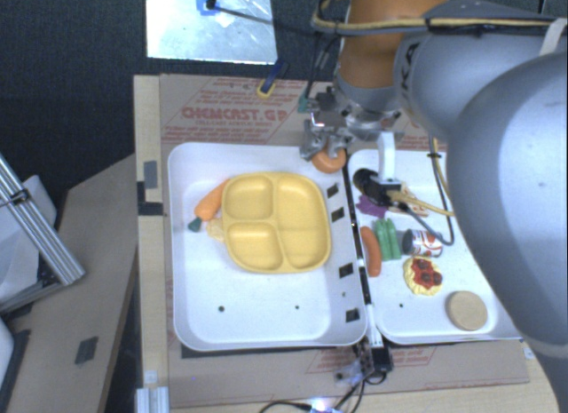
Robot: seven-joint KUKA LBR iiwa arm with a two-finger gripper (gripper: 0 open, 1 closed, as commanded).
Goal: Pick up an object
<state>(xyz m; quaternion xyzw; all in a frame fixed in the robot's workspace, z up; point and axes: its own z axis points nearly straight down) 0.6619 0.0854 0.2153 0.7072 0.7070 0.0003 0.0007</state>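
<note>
My gripper [325,146] hangs over the back end of the wall between the two bins. A round orange thing [330,162] lies directly under it, partly covered by it; whether it is gripped cannot be seen. The left bin [191,305] holds a yellow divided plate [271,222], with a carrot [209,201] against the plate's left edge. In the right bin [497,324] lie a purple piece [367,208], a green piece [388,239], an orange-red sausage [371,252], a small can [425,243], a yellow slice with red topping [424,276] and a tan round cookie [467,310].
The grey arm covers the right bin's back right part. A cardboard sheet [222,111] lies under both bins, with a shiny metal plate [211,11] behind it. Bare floor shows at the left bin's front.
</note>
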